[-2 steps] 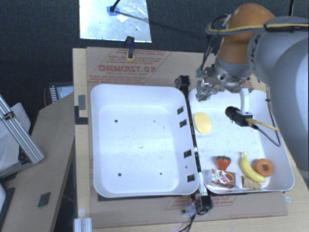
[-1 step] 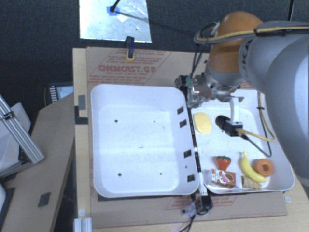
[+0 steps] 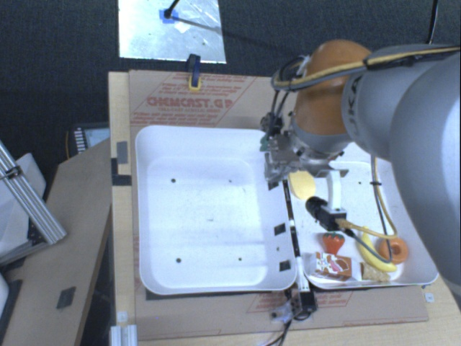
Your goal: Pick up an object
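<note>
the gripper hangs low over the seam where the two bins meet, at the far end of the right bin and against the left bin's right wall. whether it is wide or narrow cannot be told from this angle, and nothing is seen held in it. just beside it, toward the near side and a little right, lies a pale yellow piece on the right bin's floor, the closest thing to it. the rest sit well apart from the gripper in the near end of that bin: a red strawberry, a red and white packet touching it on the near side, a banana curving to the right of these, an orange ring at the banana's far tip, and a tan cracker at the near rim. above the gripper the orange band and grey arm reach out to the right. both bins rest on cardboard with red lettering.
</note>
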{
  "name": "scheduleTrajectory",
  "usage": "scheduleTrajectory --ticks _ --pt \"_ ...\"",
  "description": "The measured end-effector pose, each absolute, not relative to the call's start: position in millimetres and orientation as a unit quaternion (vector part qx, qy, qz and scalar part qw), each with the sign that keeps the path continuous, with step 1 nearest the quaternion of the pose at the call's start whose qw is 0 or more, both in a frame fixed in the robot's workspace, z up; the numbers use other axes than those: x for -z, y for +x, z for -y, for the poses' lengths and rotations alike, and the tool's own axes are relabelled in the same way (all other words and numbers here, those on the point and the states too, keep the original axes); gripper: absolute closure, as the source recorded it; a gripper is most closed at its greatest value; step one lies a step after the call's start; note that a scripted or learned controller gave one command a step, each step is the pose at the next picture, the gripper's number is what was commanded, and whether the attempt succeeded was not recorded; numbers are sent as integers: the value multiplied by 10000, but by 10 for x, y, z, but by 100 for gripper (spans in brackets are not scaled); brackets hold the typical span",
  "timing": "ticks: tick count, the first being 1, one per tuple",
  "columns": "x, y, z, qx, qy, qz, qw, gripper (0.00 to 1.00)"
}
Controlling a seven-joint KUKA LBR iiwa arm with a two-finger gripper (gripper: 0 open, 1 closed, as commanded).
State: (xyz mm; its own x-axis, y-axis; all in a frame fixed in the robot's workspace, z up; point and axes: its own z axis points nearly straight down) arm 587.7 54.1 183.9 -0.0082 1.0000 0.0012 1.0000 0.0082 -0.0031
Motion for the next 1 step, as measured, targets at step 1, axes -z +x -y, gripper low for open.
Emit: scheduleTrajectory --ticks 1 --pt "-2111 5826 -1117 21 -7036 7106 -1 100"
